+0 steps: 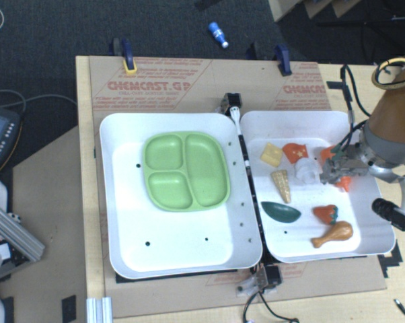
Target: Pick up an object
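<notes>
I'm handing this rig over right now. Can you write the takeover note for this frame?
Hand: low over the right bin, near its right wall; grip state cannot be read, nothing seen held.
Right bin holds a yellow wedge, red piece, clear object, corn cone, dark green leaf, strawberry and drumstick.
Left bin: green divided plate.
Done: no pick confirmed. Left: grasp and lift one object.

1. Illumination: bright and even over both white bins [122, 200], consistent with diffuse overhead light.
2. Exposure: bin floors near white, detail retained; surrounding dark carpet [68, 19] reads dim with faint texture.
3. Shadows: soft and short, hugging the green tray [187, 171] and the small items in the right-hand bin.
4. Glare: mild sheen on bin rims.
5. Sharpness: generally soft, low resolution; the end effector [337, 169] appears slightly smeared.
</notes>
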Tool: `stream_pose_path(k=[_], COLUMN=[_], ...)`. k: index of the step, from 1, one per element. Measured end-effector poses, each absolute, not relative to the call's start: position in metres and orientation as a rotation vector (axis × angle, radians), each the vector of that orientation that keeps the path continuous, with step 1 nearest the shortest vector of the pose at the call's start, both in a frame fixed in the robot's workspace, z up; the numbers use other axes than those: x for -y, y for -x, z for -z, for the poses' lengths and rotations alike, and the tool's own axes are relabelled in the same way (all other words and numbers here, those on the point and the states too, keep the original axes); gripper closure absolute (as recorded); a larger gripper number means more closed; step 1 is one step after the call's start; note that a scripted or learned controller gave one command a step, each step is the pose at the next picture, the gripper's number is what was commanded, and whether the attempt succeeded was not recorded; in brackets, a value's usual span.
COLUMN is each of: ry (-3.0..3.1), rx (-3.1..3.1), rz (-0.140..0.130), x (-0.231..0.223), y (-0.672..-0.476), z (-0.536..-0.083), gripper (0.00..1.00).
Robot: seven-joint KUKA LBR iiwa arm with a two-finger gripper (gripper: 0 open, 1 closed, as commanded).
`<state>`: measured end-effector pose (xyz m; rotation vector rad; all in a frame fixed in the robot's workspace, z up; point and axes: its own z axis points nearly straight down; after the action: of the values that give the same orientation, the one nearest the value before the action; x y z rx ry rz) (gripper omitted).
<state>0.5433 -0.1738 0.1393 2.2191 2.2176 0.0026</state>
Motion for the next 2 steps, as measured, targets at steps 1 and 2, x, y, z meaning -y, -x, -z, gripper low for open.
stream_pose_path(k=[1,2], ry=[-2.215,-2.215], rx=[-2.219,-2.218], rz=[-0.005,-0.005], x=[0.167,0.167], y=[-0.547,-0.548], z=[-0.186,-0.228], gripper=[1.00,1.00])
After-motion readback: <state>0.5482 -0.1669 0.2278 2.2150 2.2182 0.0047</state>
